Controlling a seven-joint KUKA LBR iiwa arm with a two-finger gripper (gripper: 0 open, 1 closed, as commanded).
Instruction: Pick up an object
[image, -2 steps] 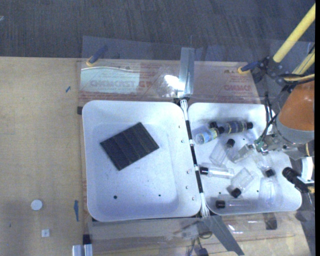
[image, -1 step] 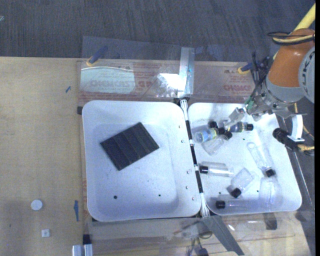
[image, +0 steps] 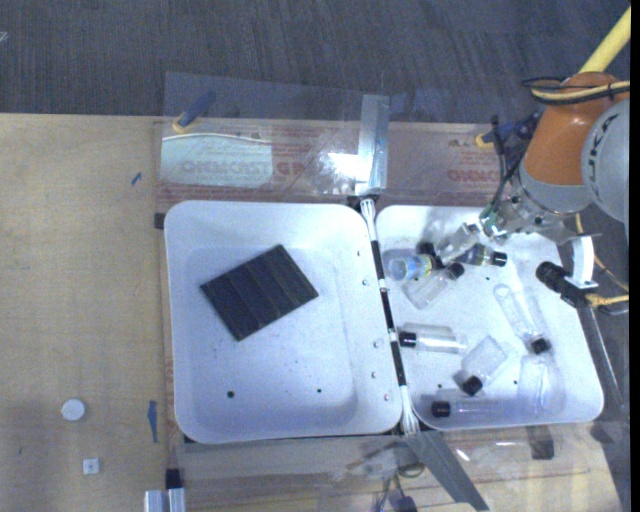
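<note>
The right bin (image: 590, 385) holds several clear plastic bottles with black caps. One bottle (image: 433, 341) lies near the divider, another (image: 484, 361) sits lower, and a long one (image: 492, 408) lies along the front wall. A bottle with a blue cap (image: 426, 291) lies at the upper left of this bin. My gripper (image: 487, 230) hangs at the bin's back edge, just above and right of a clear bottle (image: 460, 246). Nothing can be made out in the gripper's grasp. The left bin (image: 190, 400) holds a flat dark slab (image: 260, 291).
A taped clear plastic sheet (image: 270, 155) lies behind the bins. The grey arm with its orange band (image: 562, 140) comes in at the upper right. A black-tipped part (image: 555, 276) juts over the right bin's right side. A small white disc (image: 73, 409) rests on the bench at left.
</note>
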